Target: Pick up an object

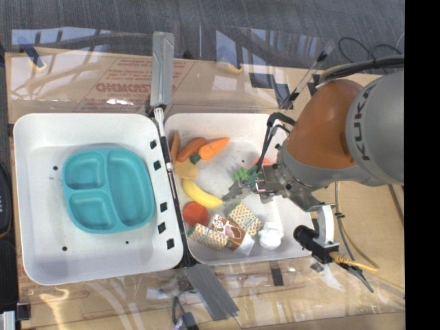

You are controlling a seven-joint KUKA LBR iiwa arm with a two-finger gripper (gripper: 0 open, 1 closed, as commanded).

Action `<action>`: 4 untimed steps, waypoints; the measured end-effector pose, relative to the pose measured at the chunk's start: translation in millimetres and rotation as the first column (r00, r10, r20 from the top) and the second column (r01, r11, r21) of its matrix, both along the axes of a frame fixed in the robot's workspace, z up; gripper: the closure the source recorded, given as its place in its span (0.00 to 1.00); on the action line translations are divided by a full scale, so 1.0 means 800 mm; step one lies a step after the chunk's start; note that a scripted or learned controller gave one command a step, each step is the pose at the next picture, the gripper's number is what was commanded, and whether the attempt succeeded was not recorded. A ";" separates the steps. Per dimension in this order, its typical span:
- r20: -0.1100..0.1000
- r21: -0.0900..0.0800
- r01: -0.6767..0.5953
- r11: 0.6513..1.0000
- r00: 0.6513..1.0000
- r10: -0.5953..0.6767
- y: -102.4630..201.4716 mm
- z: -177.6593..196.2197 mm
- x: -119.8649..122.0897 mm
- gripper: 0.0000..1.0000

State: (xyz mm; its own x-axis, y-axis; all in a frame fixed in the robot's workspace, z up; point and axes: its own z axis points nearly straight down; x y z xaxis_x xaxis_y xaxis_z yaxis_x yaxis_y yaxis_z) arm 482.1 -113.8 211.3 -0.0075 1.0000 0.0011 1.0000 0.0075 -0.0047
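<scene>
Camera view, looking down on the tabletop (82, 88) at a slant. Nearest the viewer, along the near edge of the right bin (206, 126), lie a patterned snack packet (218, 232), a second packet with a lattice print (245, 218) just beside it, and a small white object (269, 238) toward the bin's near right corner. An orange-red round fruit (195, 214) rests against the bin's left wall, touching the first packet. Farther in, a banana (199, 193) lies at a slant near the left wall. Toward the middle of the bin, a small green object (243, 176) sits just at the tip of the gripper (251, 184); whether the jaws are spread or pressed together cannot be told, since the wrist hardware hides them, and no object is seen between them. Toward the far side of the bin a carrot (214, 147) with a green end touches a red-orange vegetable (190, 150), and a slim brown item (174, 144) lies along the left wall. The grey arm (371, 139), with its orange band (328, 126), enters over the right bin's right edge, with cables trailing around it. The left bin (34, 143) holds a teal three-compartment tray (108, 188) near its centre. A grey strip (162, 71) stands at the far end of the divide between the bins.
</scene>
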 end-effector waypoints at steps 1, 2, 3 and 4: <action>0.002 -0.001 0.115 0.993 0.993 -0.115 -0.029 0.025 0.035 0.00; 0.004 0.000 0.317 0.949 0.949 -0.317 -0.008 -0.122 0.050 0.00; 0.001 -0.001 0.190 0.982 0.982 -0.190 -0.057 -0.150 0.127 0.00; 0.000 0.000 0.130 0.992 0.992 -0.130 -0.017 -0.150 0.029 0.00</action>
